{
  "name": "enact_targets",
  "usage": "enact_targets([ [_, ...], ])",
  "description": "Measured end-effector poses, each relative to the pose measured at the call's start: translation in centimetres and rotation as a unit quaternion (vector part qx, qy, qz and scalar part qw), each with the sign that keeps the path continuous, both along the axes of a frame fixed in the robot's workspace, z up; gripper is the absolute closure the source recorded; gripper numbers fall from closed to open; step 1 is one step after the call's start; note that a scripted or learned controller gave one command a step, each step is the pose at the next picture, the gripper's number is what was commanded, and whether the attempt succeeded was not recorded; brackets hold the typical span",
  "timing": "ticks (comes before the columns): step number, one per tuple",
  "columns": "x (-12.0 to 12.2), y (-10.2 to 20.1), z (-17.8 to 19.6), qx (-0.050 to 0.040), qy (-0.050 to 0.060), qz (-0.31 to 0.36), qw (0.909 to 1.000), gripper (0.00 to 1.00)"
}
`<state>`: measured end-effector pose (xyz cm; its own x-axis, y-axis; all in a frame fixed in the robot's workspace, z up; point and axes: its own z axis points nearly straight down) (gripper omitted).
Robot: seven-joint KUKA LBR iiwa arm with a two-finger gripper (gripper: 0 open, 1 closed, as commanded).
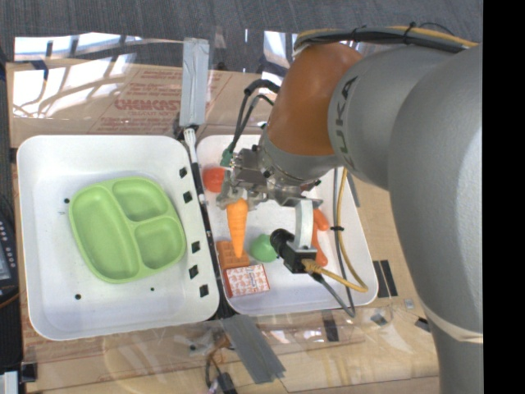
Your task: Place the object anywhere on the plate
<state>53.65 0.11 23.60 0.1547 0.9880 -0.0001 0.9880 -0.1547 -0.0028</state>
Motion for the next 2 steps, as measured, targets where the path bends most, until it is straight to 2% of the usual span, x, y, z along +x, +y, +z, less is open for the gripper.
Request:
enact_targets([
  [1, 3.49, 6.79, 3.08, -0.0002, 0.0, 0.08, 0.9968, 1.0],
  [2, 3.48, 6.78, 3.07, -0.0002, 0.0, 0.08, 0.9968, 0.0],
])
